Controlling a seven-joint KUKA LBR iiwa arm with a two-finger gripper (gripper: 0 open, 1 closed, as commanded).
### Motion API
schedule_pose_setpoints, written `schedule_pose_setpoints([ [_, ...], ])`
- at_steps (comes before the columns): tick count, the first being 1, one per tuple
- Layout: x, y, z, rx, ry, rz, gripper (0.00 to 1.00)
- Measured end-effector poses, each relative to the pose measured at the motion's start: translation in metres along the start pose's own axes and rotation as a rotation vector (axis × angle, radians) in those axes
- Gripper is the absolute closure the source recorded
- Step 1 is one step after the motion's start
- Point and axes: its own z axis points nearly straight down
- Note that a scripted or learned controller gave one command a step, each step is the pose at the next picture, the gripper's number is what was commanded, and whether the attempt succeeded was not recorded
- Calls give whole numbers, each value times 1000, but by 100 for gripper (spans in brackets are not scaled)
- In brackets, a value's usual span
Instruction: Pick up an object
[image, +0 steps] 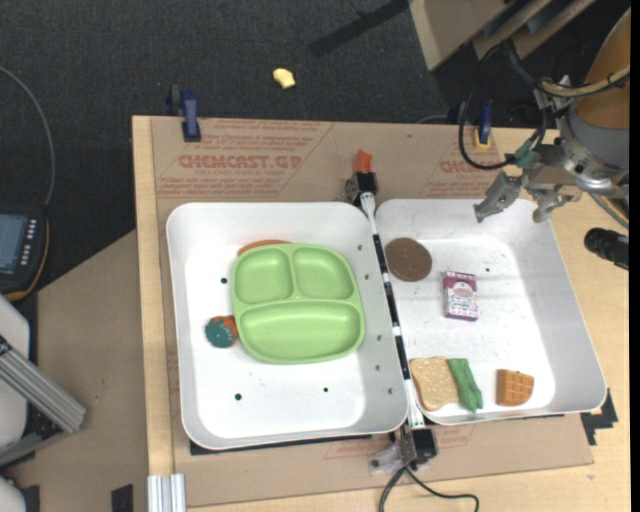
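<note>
A: Where is the tool (520, 198) in the camera view?

B: At the upper right, above the far edge of the right bin (560, 330). Its two fingers (492, 203) are spread apart, with nothing between them. The grey arm (600, 140) runs off toward the right edge.

A: And what could be picked up in that bin?

B: A round brown disc (408, 259) lies near the bin's left wall, toward the far side. A small purple and white packet (460, 296) sits near the middle, apart from the disc. Along the near edge there is a slice of toast (433, 383) with a green piece (465, 385) touching its right side, and an orange waffle-like square (514, 387) a little further right.

A: Is the tool touching any of them?

B: No, it is well apart from all of them, up by the far rim.

A: What about the left bin (200, 380)?

B: A green divided plate (297, 303) with three compartments lies in its middle. A small teal and orange thing (220, 331) sits just beside the plate's left edge, and something orange-red (262, 244) peeks out from behind the plate's far edge.

A: Anything else on the tabletop (150, 300)?

B: A blue clamp (187, 112) grips its far left edge.
</note>
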Motion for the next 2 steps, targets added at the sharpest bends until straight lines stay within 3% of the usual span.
schedule_pose_setpoints([
  [1, 0, -23, 38, 5, 1, 1, 0],
  [2, 17, -27, 89, 5, 2, -1, 0],
])
